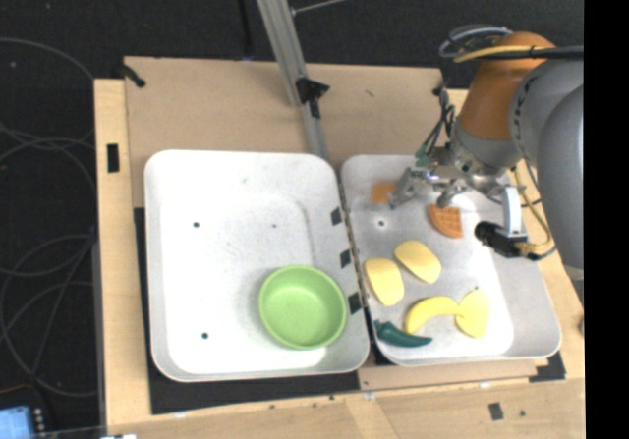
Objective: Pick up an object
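Reaching in from the right, the gripper [429,187] hangs over the right bin [526,329].

Arm [511,103] reaches in from right; jaws seemingly parted, nothing held.

One fixed camera looks down at a slant from above the bench [236,93], taking in both white bins [177,231].
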